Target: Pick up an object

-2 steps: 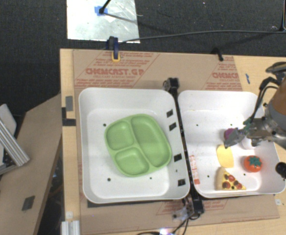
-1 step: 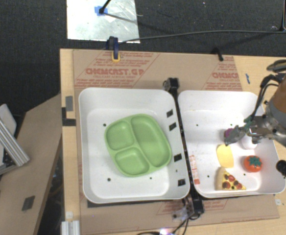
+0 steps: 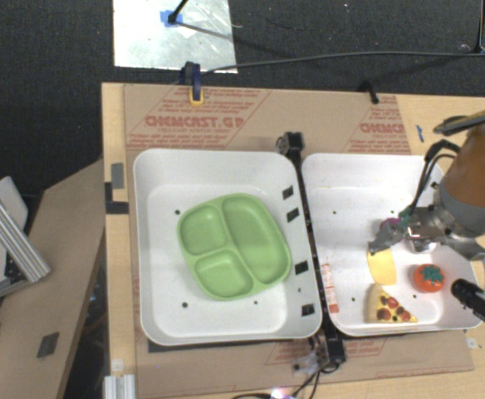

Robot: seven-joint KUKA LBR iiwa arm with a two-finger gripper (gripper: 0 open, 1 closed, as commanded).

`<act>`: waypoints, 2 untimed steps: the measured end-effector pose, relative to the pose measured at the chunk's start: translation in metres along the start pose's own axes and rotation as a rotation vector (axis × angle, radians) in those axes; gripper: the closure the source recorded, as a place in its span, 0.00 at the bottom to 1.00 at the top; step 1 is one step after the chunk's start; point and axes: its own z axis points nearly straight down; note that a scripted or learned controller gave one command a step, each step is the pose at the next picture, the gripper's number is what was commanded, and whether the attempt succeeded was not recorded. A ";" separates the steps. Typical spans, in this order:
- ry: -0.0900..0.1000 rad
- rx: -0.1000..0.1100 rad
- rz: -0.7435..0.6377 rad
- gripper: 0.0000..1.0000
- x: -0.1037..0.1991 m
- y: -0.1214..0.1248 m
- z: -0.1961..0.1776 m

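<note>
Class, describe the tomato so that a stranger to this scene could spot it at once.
Find the right-hand white bin. Near its front right corner, below the pincer, lies the tomato. It is round and red-orange with a green top, unlike the yellow cheese block and the pizza slice beside it.

Arm (image 3: 475, 191) had a rounded grey body with a wide orange band above the wrist, a black cable looping along its left, and a silver-metal gripper (image 3: 389, 236) head.
</note>
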 end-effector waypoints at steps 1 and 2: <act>0.000 0.000 0.000 0.00 -0.001 0.007 0.045; -0.001 -0.004 0.001 0.00 -0.001 0.008 0.095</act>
